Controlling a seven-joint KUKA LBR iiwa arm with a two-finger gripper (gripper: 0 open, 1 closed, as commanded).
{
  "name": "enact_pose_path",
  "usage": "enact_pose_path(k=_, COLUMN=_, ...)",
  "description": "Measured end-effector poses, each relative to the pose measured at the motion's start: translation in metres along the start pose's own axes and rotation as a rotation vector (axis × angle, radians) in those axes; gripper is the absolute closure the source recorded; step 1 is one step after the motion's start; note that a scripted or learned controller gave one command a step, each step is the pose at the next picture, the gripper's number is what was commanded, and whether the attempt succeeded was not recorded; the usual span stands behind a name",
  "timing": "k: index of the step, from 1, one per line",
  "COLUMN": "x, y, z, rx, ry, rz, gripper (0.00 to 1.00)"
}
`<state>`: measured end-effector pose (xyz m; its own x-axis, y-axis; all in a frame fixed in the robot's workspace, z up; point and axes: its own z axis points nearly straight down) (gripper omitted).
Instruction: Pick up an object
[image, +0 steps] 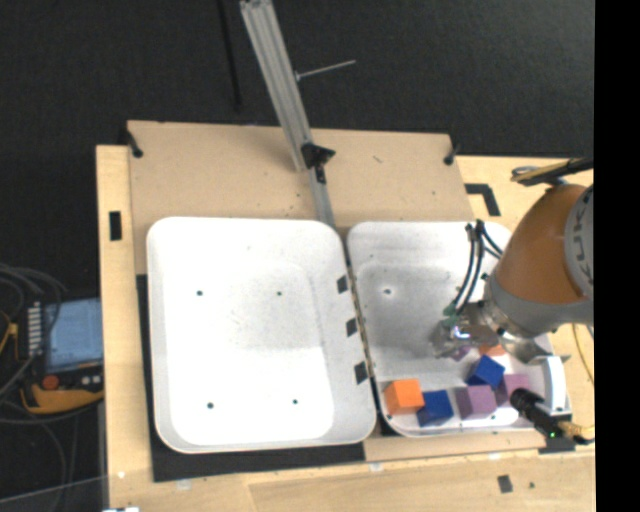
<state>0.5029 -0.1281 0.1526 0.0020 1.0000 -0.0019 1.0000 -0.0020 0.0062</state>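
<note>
Camera view: my pincer (458, 335) hangs low in the right bin (400, 260), just above the blocks; its opening I cannot tell. Orange block (405, 395), blue blocks (436, 408) and purple block (476, 401) crowd the near wall, likely slid there. Left bin (240, 330) adjoins.

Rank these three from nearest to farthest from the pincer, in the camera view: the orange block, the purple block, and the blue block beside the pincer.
1. Blue block beside the pincer, just below the pincer.
2. Purple block, lower, by the bin's front wall.
3. Orange block, farthest, toward the bin's left.
</note>
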Motion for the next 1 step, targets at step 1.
enact_pose_path(k=1, x=0.0021, y=0.001, z=-0.0634, rx=-0.002, ry=0.0, rz=-0.006, gripper=1.0)
